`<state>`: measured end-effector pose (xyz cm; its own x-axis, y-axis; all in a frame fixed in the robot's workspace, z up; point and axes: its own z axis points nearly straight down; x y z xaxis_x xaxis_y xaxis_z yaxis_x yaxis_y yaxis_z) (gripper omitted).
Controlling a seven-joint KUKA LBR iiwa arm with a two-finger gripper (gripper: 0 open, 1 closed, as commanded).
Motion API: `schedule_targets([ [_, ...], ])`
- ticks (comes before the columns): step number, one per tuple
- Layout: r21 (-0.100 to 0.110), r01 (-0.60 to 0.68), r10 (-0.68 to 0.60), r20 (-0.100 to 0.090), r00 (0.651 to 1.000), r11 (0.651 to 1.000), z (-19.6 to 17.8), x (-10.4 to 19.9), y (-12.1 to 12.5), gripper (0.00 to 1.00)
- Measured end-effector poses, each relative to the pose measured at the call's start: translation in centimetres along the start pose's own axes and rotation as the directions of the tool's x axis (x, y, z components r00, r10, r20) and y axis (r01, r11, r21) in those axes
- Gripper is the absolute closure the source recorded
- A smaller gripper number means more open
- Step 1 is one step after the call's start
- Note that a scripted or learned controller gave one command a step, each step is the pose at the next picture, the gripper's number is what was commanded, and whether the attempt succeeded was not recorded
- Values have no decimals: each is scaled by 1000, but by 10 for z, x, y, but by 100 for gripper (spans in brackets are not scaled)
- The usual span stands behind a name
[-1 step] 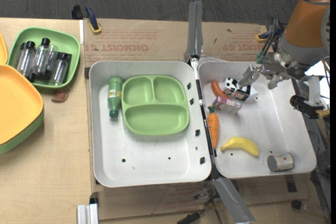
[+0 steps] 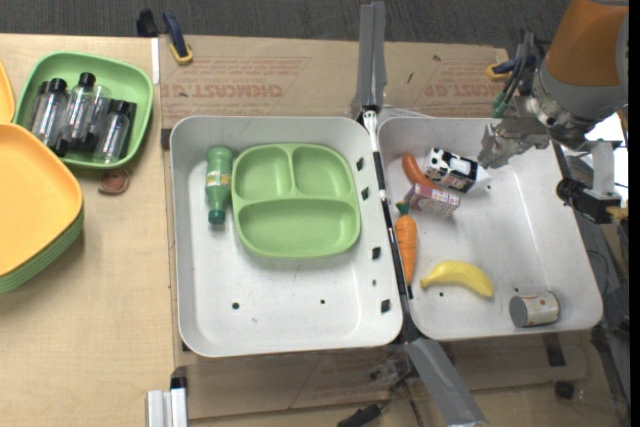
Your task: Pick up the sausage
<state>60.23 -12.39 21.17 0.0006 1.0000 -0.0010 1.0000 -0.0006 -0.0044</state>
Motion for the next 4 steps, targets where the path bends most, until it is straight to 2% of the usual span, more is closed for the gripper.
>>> schedule_targets([
  [1, -2, -305, 305, 0, 952, 952, -92, -55, -50, 100],
  [2, 2, -580, 580, 0, 815, 815, -27, -91, -63, 100],
  [3, 3, -790, 790, 0, 613, 613, 53, -78, -82, 100],
  [4, 2, -941, 941, 1, 337, 337, 122, -72, -26, 100],
])
